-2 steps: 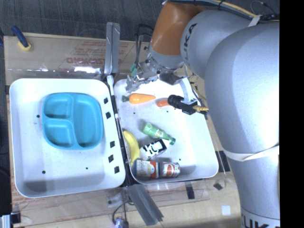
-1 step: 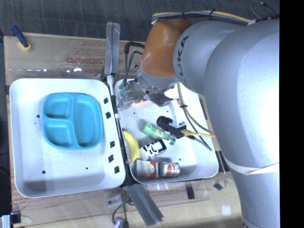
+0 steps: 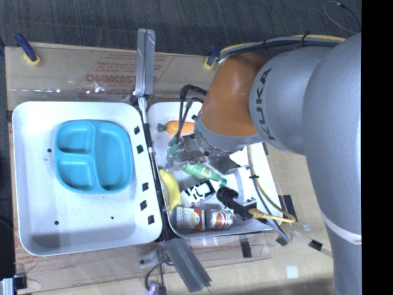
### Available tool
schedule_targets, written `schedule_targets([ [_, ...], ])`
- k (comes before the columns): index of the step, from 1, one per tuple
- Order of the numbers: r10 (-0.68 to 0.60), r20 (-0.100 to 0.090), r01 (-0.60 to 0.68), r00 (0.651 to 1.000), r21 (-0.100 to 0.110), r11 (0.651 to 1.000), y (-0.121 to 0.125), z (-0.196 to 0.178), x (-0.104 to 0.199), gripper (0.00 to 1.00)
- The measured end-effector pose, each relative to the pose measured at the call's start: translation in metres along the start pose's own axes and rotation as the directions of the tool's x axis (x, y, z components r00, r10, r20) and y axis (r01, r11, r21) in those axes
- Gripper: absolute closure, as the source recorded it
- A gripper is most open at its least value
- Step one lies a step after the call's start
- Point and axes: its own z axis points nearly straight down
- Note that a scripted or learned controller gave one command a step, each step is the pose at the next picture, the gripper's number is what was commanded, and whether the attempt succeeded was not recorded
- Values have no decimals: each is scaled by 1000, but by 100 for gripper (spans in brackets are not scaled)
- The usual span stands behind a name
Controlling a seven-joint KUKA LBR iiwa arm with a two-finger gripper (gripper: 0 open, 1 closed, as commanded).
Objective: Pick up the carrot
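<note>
Carrot (image 3: 178, 127) sits at far end of rt bin (image 3: 161, 112), half under my wrist; my gripper (image 3: 184, 154) hangs just beside it over clutter, open/shut can't tell, so risk = grabbing green bottle (image 3: 206, 172) or nudging banana (image 3: 171, 188) instead, since everything's packed tight.

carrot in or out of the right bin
In. The carrot lies at the right bin's far end, partly hidden by the arm.
</note>
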Motion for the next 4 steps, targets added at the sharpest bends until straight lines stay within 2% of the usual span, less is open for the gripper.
schedule_targets([
  [1,-149,0,149,989,1,989,-11,2,44,100],
  [2,-139,2,139,990,-1,990,13,18,72,100],
  [3,-167,2,167,986,-2,986,13,18,13,100],
  [4,-364,0,364,931,0,931,-31,18,-53,100],
])
